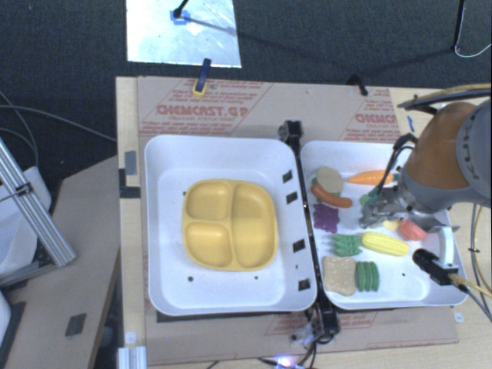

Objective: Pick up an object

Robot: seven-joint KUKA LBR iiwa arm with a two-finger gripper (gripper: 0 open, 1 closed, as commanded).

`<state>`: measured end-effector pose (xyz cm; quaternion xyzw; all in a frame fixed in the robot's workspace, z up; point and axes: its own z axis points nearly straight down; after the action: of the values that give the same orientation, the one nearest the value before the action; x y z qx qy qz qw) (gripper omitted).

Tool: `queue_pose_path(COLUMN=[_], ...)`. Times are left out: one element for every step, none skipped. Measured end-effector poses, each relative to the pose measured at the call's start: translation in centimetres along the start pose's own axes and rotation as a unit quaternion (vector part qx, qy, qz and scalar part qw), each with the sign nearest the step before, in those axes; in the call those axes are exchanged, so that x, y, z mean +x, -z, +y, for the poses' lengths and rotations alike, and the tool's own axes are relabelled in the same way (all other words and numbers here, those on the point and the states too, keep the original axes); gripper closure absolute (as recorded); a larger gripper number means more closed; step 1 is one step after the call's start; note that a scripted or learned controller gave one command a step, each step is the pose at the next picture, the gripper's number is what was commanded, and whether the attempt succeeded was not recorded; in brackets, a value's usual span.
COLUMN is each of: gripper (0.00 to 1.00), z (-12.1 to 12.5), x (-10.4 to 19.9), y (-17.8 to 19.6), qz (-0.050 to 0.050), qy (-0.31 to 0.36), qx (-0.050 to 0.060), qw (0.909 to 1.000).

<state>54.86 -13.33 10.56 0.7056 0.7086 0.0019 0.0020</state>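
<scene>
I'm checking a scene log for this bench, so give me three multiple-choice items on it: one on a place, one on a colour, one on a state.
1. Where does the yellow divided plate lie?
A. left bin
B. right bin
C. on the cardboard

2. What colour is the grape bunch?
A. red
B. purple
C. green

3. Where is the gripper?
A. over the left bin
B. off the bench
C. low over the right bin

Answers: 1 A, the plate sits mid left bin. 2 B, the bunch is purple. 3 C, it hangs beside the corn cob.
</scene>
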Motion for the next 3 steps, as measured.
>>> queue_pose_path(gripper=[1.00, 1.00, 1.00], z=[0.1, -5.1, -6.1], x=[0.0, 7.5, 11.0], y=[1.0, 8.3, 7.9], qz=[0.000, 0.002, 0.001], qy=[0.001, 0.003, 0.001], qx=[-0.001, 0.001, 0.003], qw=[1.0000, 1.0000, 1.0000])
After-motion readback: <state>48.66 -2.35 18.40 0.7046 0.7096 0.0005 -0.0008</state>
